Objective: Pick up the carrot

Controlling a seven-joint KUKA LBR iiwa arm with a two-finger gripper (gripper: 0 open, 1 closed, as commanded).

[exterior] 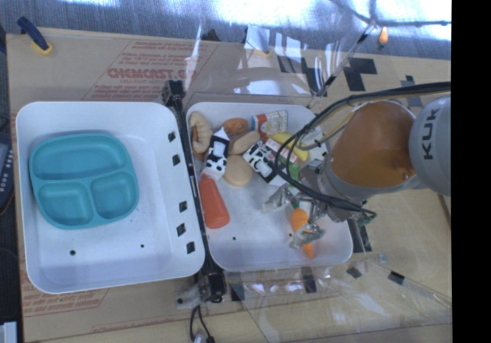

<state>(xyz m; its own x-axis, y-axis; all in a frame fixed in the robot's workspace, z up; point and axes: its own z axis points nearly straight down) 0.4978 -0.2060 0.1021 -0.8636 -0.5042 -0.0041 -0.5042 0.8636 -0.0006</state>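
The carrot (298,219) is a small orange piece lying near the front right of the right bin (253,257). More orange shows just below it, towards the bin's front wall. My gripper (295,217) reaches in from the right and sits directly over the carrot, hiding its middle. The grey arm with its orange band (368,146) hangs over the bin's right side.
The right bin also holds an orange-red bottle (213,200), a black-and-white cow toy (218,156), a black-and-white carton (262,159), bread-like pieces (237,173), a small can (270,120) and a yellow item (285,140). The left bin (100,249) holds a teal divided plate (83,178).
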